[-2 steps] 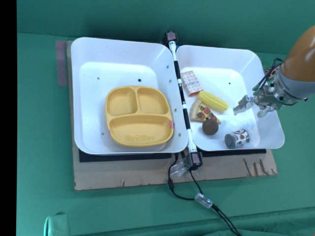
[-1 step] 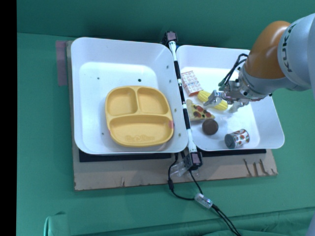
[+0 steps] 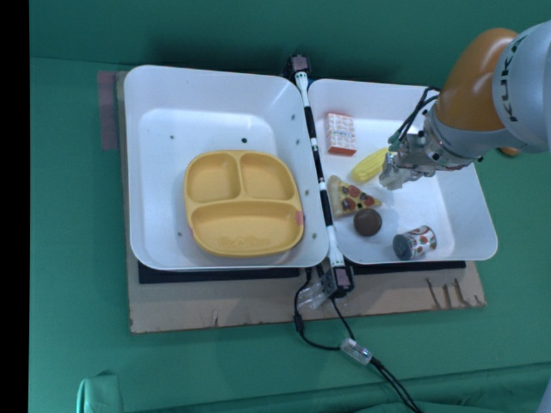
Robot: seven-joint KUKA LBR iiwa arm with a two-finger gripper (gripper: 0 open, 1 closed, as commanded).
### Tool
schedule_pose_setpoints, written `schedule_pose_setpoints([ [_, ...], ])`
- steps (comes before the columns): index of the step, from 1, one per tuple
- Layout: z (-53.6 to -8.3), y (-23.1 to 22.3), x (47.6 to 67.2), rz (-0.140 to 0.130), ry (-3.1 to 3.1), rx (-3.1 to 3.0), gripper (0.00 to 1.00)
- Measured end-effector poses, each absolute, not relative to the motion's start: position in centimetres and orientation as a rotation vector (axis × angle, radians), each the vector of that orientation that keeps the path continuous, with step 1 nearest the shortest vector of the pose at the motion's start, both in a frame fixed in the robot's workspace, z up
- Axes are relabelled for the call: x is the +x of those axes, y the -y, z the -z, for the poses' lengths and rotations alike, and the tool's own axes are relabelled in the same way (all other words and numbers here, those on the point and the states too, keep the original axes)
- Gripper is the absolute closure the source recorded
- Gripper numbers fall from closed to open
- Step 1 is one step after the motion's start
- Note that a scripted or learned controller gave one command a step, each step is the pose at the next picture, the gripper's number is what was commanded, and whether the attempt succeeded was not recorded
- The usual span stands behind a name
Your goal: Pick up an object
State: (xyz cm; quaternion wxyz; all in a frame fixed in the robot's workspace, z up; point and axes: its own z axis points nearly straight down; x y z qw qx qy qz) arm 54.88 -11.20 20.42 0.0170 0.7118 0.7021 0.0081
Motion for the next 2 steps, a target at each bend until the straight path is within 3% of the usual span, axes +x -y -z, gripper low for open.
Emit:
schedule_pose_setpoints([
  [1, -20.4, 11.2, 54.9, -0.025, -2.182, 2.213, 0.00],
  [2, -18.8, 9.8, 62.8, -0.013, -2.204, 2.214, 0.00],
])
